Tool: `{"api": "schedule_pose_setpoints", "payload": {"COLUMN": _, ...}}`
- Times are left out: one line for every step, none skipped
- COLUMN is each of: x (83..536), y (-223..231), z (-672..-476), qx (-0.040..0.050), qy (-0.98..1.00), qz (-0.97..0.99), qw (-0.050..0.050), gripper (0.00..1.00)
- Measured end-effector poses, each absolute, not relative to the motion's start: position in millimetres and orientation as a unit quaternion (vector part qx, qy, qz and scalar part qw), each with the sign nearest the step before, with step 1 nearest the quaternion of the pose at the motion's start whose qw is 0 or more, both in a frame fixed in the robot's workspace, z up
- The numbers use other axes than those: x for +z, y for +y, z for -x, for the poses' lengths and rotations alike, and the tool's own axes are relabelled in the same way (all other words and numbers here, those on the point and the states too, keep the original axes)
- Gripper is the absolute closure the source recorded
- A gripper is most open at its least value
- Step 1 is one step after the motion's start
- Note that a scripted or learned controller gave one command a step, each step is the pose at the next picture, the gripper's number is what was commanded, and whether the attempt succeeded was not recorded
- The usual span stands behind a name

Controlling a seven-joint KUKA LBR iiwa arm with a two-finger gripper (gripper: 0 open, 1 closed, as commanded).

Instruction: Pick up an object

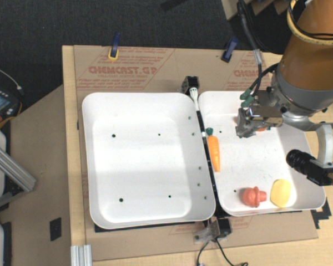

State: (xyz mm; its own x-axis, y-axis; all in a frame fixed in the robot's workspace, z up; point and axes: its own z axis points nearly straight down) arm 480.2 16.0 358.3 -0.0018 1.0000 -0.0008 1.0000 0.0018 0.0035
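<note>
Arm (pixel 313 49) cut off by top and right edges. Gripper (pixel 245 127) small, dark; finger gap too small to tell. Right bin (pixel 227 101) far-right side hidden behind arm. Dark device (pixel 0 101) at left edge cut off. Red toy (pixel 253 196) shape blurred, unclear.

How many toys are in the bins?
3. The carrot lies along the left edge of the right bin. The red toy and the yellow toy sit near its front edge. The arm may hide more.
</note>
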Motion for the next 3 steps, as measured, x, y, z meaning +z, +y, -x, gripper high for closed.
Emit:
{"api": "schedule_pose_setpoints", "payload": {"x": 368.3, "y": 16.3, "z": -480.8, "qx": 0.0015, "qy": 0.708, "qz": -0.706, "qw": 0.003, "gripper": 1.00}}
{"api": "schedule_pose_setpoints", "payload": {"x": 378.3, "y": 16.5, "z": -481.4, "qx": 0.0019, "qy": 0.708, "qz": -0.706, "qw": 0.004, "gripper": 1.00}}
{"api": "schedule_pose_setpoints", "payload": {"x": 388.4, "y": 16.8, "z": -482.1, "qx": 0.0025, "qy": 0.709, "qz": -0.706, "qw": 0.005, "gripper": 1.00}}
